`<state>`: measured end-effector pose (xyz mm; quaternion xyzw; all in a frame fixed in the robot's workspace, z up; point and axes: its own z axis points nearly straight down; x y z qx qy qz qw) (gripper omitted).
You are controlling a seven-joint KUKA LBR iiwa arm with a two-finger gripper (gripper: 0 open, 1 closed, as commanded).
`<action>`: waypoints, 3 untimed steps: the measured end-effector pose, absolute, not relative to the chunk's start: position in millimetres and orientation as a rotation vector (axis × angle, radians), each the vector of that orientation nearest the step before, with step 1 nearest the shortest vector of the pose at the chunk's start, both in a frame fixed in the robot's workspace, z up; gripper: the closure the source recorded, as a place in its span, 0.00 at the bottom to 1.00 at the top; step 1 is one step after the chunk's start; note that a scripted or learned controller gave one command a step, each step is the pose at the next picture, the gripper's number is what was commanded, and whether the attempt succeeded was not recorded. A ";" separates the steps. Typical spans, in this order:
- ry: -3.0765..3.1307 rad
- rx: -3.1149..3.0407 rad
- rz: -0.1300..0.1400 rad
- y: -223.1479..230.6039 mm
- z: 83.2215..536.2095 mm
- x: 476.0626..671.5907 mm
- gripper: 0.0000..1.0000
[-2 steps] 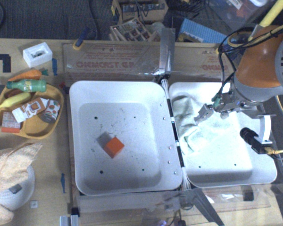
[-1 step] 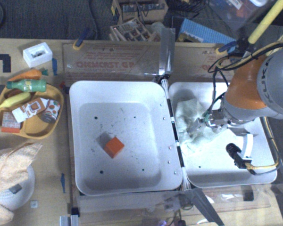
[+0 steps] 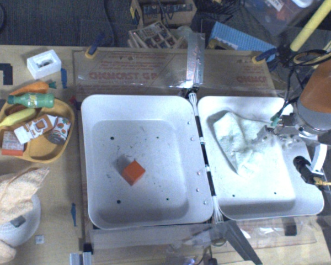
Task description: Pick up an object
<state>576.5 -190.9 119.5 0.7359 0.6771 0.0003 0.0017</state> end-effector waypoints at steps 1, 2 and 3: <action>2.230 2.194 0.013 -133.2 92.3 549.7 0.00; 2.418 1.975 0.013 -108.7 92.9 573.6 0.00; 2.419 1.979 0.010 -100.1 92.9 600.0 0.00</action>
